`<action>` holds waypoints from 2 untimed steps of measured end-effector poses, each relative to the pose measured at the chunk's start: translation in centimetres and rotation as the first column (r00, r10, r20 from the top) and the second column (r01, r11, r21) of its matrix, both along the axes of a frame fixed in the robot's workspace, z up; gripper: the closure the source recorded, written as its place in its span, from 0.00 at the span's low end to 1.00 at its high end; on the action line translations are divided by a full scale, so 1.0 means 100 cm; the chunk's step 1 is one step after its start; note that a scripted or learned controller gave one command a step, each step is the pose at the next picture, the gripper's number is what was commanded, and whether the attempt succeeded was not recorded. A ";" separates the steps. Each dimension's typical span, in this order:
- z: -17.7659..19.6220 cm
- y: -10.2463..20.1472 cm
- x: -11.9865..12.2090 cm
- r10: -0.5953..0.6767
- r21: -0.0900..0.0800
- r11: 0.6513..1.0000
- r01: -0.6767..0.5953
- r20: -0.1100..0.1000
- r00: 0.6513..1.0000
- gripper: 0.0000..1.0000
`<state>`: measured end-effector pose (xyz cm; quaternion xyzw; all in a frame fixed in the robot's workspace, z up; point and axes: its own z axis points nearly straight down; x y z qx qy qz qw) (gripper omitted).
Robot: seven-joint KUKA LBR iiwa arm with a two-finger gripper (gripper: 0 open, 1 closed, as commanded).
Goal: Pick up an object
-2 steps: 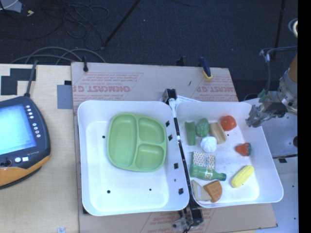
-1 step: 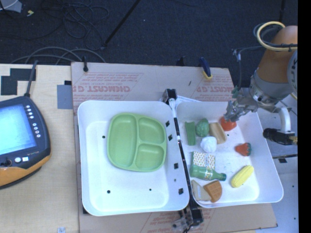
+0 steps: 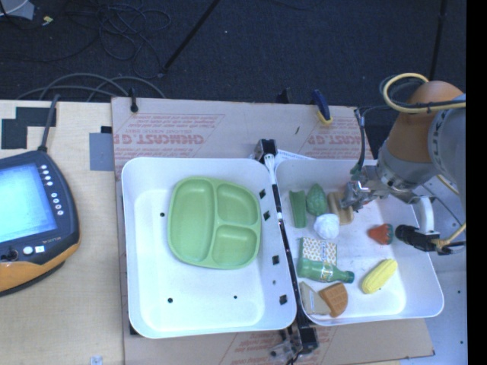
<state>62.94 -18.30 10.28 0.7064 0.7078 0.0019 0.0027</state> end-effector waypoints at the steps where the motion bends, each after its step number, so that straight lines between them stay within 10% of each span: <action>1: 0.007 -0.001 -0.001 -0.002 0.001 1.000 0.002 -0.005 1.000 1.00; 2: 0.099 0.094 -0.010 0.007 0.004 1.000 -0.007 -0.001 1.000 1.00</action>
